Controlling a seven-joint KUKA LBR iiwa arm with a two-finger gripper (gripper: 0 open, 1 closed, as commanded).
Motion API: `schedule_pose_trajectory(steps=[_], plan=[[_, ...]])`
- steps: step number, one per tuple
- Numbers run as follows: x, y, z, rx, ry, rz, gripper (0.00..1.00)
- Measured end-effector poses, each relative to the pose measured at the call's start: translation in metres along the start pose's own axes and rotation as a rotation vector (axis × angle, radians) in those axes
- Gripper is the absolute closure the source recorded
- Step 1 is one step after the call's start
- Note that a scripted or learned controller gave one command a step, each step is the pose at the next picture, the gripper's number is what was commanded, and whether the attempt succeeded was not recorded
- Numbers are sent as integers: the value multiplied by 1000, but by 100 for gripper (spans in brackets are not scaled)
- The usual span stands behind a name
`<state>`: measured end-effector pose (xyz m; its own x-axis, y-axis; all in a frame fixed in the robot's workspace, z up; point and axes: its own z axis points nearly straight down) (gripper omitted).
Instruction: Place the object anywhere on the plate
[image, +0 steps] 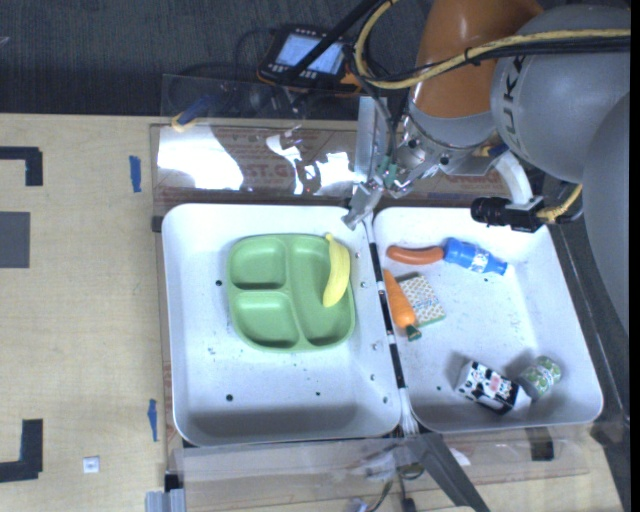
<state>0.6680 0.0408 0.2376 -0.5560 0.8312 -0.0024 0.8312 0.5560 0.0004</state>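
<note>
nearest the camera, in the lower right of the right bin (575, 300), a black-and-white patterned carton (487, 386) lies on its side, and just beside it to the right sits a small green-and-silver can (540, 375), also tipped over. a little farther back, close to the divider between the two bins, an orange carrot (401, 303) lies lengthwise, touching a small patterned packet (422, 298) on its right. beyond these, a red-orange sausage (414, 254) lies crosswise, and just to its right is a blue-and-white bottle (474, 257) on its side.

in the left bin (190, 330) a green divided plate (285, 292) (three compartments show) sits roughly in the middle. a yellow banana (337, 272) rests on the plate's right part, running near to far along the right edge, its far tip at the plate's far right corner.

farther back, the gripper (362, 205) hangs over the far rim where the two bins meet, apart from the banana and above it in the view. whether the fingers are wide or narrow cannot be told here; nothing is seen between them. behind it rises the grey arm (560, 100) with its orange band (455, 50), cables looping around it. the pale wooden counter (80, 300) spreads to the left.
</note>
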Motion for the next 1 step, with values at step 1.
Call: schedule_pose_trajectory(steps=[1], plan=[[-17,-11,-17,-1,-1,-126,0]])
